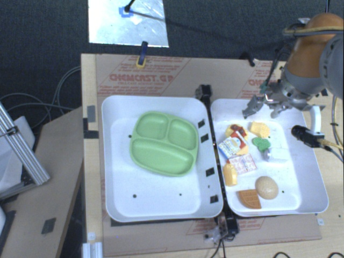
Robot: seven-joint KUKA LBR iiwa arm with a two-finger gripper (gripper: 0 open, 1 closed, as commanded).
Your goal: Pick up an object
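The jaws stand spread apart with nothing between them, the gripper [264,107] hanging over the far end of the right bin [309,171], above bare white floor. The grey arm [312,52] with its orange band reaches in from the right edge of the view.

The things to pick lie in a loose cluster in the middle of the right bin, nearer the camera than the gripper and apart from it. Closest to it are a yellow block [260,129] and a red and yellow toy [236,130]. Just below the block sits a green piece [262,143], with a small grey piece [266,155] beside it. A printed packet [231,145] lies against the bin's left wall, and a flat card [244,164] lies just below it. A yellow bottle [230,174] lies near the card. At the near end rest a tan ball [266,187] and an orange wedge [249,199], close together.

The left bin [115,198] holds a green divided tray [164,144], lying flat at its centre. Both bins rest on a brown board [161,74] on the counter [59,144].
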